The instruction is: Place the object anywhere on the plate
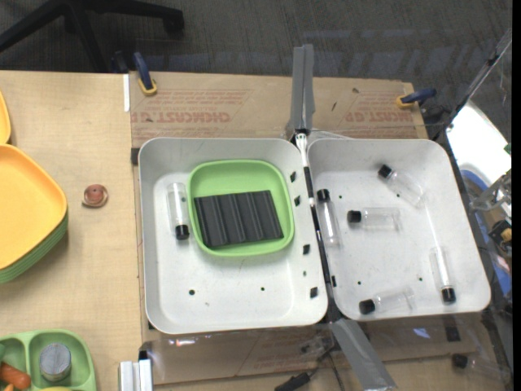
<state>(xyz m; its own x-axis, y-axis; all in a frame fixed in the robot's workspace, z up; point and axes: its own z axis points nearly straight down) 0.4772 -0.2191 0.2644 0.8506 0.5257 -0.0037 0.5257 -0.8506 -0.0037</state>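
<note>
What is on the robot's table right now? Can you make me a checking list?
Surface: wooden bench with cardboard clamped under two white bins, the left bin and the right bin, side by side.
Job's things: green plate in the left bin, a dark ribbed block lying on it; one clear tube with a black cap beside the plate, left of it.
Clutter: five more clear tubes in the right bin, one along its left wall; yellow plates, a small red knob and a green tray on the bench.
Claw: nothing seen.
Cables: nothing seen.
Surroundings: office chair base on grey carpet.
</note>
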